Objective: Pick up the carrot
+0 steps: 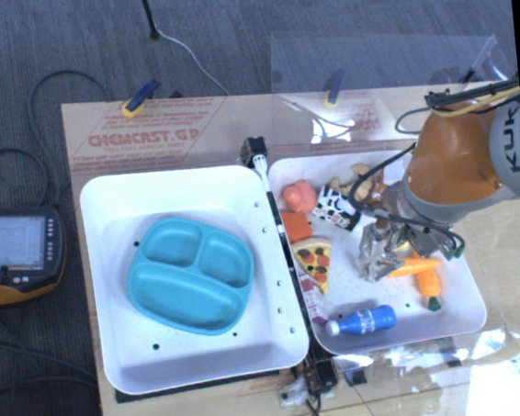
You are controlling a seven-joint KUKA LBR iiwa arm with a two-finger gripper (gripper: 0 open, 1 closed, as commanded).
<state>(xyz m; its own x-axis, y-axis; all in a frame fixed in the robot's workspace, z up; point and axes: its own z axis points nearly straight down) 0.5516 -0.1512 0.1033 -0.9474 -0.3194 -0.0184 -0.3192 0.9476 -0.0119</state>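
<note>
The brown worktop point(142, 136) holds two white bins side by side; the left bin point(119, 356) is far from the jaws and holds a blue tray point(191, 272) with three hollows; the right bin point(469, 305) is the one the arm point(453, 159) reaches into, grey with an orange band; the jaws point(381, 256) hang low over the middle of this bin, and I cannot tell if they are open or closed; the carrot point(416, 269) lies just beside the jaws, on the arm's side, touching or almost touching them; a blue bottle point(362, 321) lies on its side near the jaws, toward the front rim; a pizza slice point(315, 261) lies on the far side of the jaws; a black and white cow toy point(336, 208) sits up past them; a pink lump point(299, 194) sits beside the cow.
</note>
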